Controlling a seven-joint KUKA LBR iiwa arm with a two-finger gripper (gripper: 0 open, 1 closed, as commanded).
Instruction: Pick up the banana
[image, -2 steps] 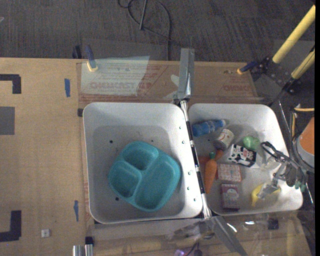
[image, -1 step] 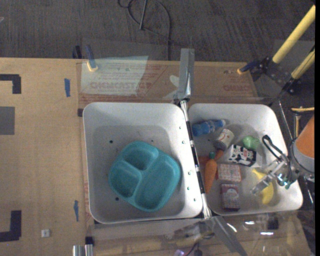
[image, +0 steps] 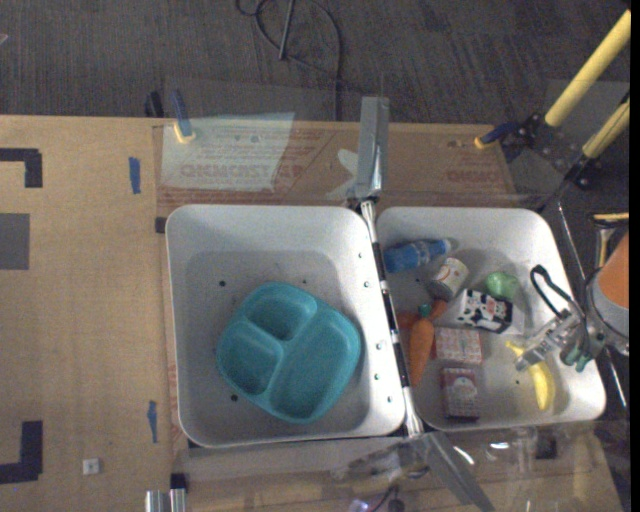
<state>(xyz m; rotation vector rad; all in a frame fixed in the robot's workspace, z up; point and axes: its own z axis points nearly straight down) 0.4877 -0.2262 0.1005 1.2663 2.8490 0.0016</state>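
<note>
The gripper (image: 553, 347) hangs low over the right bin (image: 560, 238), just beside the upper end of the banana (image: 541, 384), which lies near that bin's lower right corner. Whether the claw is spread or pressed together cannot be told from here; nothing is seen pinched in it. Crowding the bin are a carrot (image: 421, 343) against the left wall, two small boxes (image: 459, 346) and (image: 461, 391) just left of the banana, a black-and-white carton (image: 487, 311), a blue bottle (image: 414, 254), a small cup (image: 449, 275), a green object (image: 503, 285) and a black loop (image: 548, 285). The left bin (image: 200, 240) holds a teal divided plate (image: 289, 349).
</note>
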